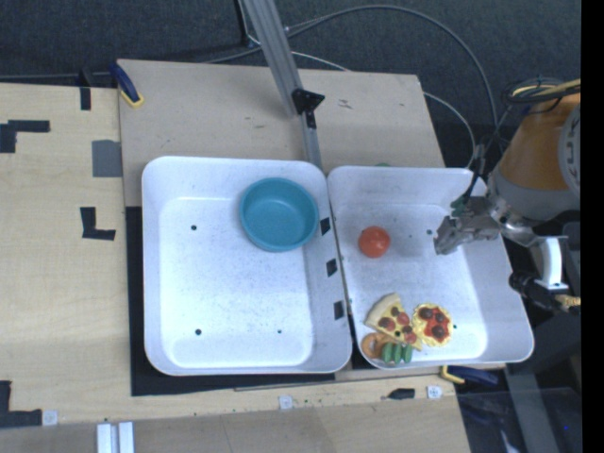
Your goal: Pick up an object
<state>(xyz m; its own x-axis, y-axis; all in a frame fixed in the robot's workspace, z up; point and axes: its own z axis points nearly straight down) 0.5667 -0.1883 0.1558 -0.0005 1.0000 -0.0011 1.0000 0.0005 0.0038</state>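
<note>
Two shallow white plastic bins [170, 253] sit side by side on a tan bench. Nearest the camera in the right bin lie toy pizza slices [408, 327]; beyond them a small red ball [375, 242] rests untouched. The grey two-finger gripper [451, 238] hovers just right of the ball, carrying nothing; its opening cannot be told. Farther left, a blue bowl [278, 213] waits. Picking is yet to happen.
</note>
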